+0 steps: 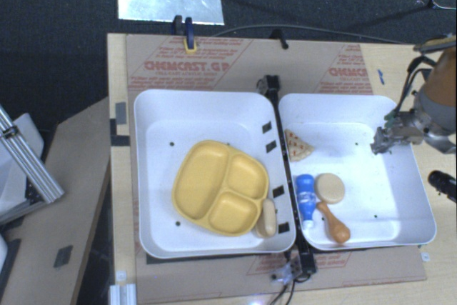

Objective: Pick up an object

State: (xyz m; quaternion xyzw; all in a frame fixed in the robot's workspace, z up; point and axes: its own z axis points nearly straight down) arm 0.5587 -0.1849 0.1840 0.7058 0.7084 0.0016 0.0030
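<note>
The right bin (400, 203) holds a blue bottle (305, 195) with a white cap along its left wall, a round tan puck (330, 188), an orange-brown drumstick-shaped toy (333, 223) and a waffle-patterned pizza-slice toy (298, 146) at the far left corner. My gripper (386, 138) hangs over the right bin's far right side, well to the right of these objects. Nothing shows between its fingers.
The left bin (161, 118) holds a yellow divided tray (220, 187) and a small beige oblong piece (267, 218) beside the tray's near right corner. Black clips line the wall between the bins. A metal frame stands at the far left.
</note>
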